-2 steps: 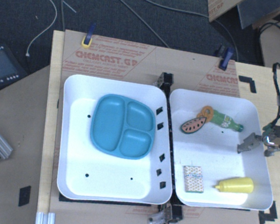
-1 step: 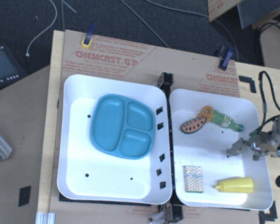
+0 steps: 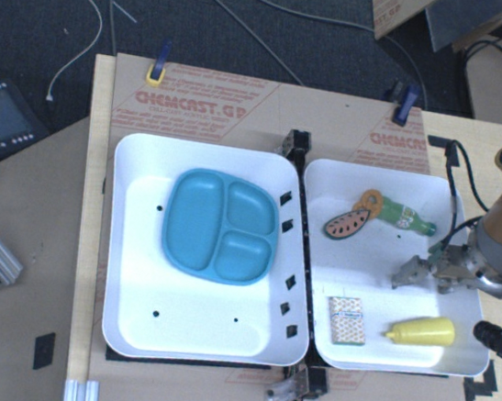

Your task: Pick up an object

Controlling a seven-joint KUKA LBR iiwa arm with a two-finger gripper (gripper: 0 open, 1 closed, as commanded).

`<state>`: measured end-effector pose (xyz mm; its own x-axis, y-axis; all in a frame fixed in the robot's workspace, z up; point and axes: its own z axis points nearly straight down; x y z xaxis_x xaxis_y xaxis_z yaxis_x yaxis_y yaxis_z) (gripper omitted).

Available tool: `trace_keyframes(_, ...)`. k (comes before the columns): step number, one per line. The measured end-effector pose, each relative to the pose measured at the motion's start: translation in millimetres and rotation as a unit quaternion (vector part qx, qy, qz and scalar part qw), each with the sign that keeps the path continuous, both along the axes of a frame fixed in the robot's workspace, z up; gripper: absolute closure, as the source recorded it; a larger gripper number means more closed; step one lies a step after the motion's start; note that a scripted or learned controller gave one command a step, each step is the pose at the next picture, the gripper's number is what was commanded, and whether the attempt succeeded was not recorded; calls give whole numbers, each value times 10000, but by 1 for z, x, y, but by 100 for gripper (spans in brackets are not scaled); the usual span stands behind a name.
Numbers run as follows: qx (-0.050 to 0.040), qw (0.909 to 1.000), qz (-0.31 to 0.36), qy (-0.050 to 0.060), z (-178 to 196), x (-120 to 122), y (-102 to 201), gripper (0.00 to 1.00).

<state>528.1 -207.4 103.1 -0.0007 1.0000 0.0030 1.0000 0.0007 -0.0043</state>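
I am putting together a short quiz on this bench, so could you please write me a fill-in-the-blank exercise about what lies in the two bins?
1. The blue plate has ____ compartments.
2. The plate lies in the ____ bin.
3. The yellow object lies in the ____ bin, beside the small box.
4. The gripper hovers over the ____ bin.

Missing words: three; left; right; right
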Motion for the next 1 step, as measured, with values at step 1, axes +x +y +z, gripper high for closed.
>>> trace_keyframes(1, -6, 10000, 1, -24, 13, 1, 0, 100)
